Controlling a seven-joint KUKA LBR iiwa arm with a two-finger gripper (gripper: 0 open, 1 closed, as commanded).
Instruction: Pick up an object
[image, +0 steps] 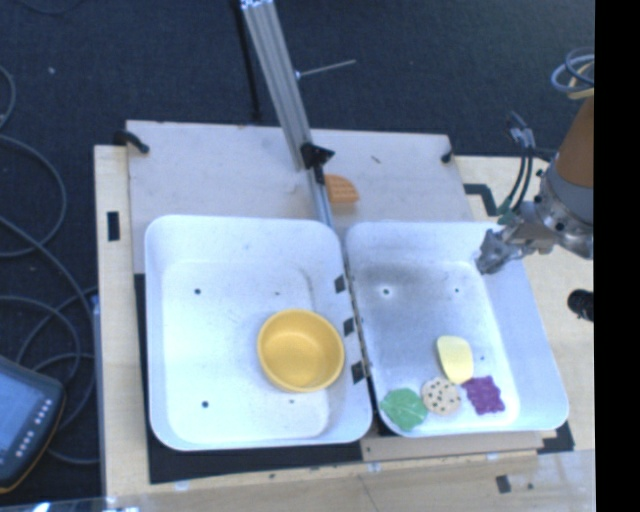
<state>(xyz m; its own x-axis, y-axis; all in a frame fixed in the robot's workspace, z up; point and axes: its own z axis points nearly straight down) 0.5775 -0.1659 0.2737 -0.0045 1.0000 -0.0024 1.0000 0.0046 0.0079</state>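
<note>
Hovered grey two-finger gripper (493, 256) at right bin's 1 o'clock rim, grip state unreadable; flat pale-yellow oval piece (454, 358) sat at 5 o'clock, crowded by neighbours, likely mis-grab.

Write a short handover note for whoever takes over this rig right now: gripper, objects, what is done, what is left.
Gripper: over the right bin's upper right rim, nothing seen in it.
Right bin, near corner: yellow piece, green piece, cookie, purple piece.
Left bin: yellow bowl.
Orange item lies behind the bins.
Done: nothing picked.
Left: pick one object.
</note>
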